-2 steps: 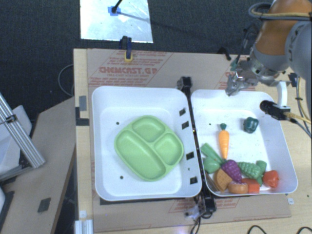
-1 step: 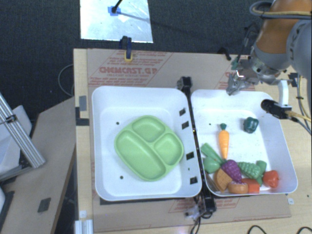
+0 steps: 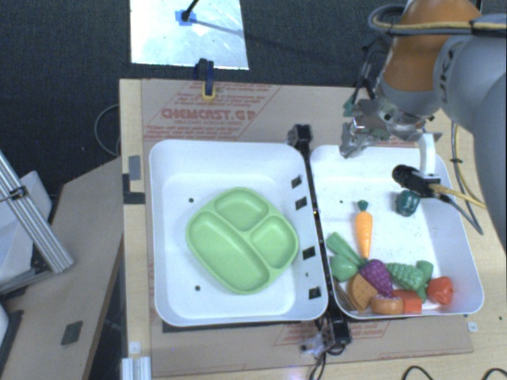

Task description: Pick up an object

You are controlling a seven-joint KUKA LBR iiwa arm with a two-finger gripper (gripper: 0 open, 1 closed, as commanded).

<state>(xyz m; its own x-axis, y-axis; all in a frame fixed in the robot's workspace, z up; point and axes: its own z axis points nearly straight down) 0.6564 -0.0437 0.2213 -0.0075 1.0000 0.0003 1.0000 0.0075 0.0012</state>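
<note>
Two white bins sat side by side on a cardboard sheet point(image 3: 214, 105) with red lettering. All positions below are referenced to the carrot point(image 3: 364, 232).

Left bin point(image 3: 170, 161): entirely left of the carrot, past the row of black clips between the bins.
Right bin point(image 3: 380, 172): the one the carrot lay in, carrot left of its centre.
My arm point(image 3: 463, 62): came in from the far right of the carrot, orange band uppermost in view.
Green divided plate point(image 3: 242, 240): well left of the carrot, flat in the left bin, three compartments.
My gripper point(image 3: 352, 145): beyond the carrot's leafy end and slightly left, over the far left corner of the right bin, well apart from the carrot. Couldn't tell whether it was spread or pressed together.

Pick candidates:
- carrot: lying flat, leafy end pointing away, orange tip toward the near wall
- green piece point(image 3: 341, 258): just left of the tip
- purple grapes point(image 3: 379, 275): just past the tip, near side
- knobbly green piece point(image 3: 408, 275): right of the tip, beside the grapes
- orange-brown piece point(image 3: 362, 291): nearer than the tip, against the grapes
- red tomato point(image 3: 440, 290): farthest right, near side
- teal piece point(image 3: 407, 203): right of the leafy end, apart from it
</note>
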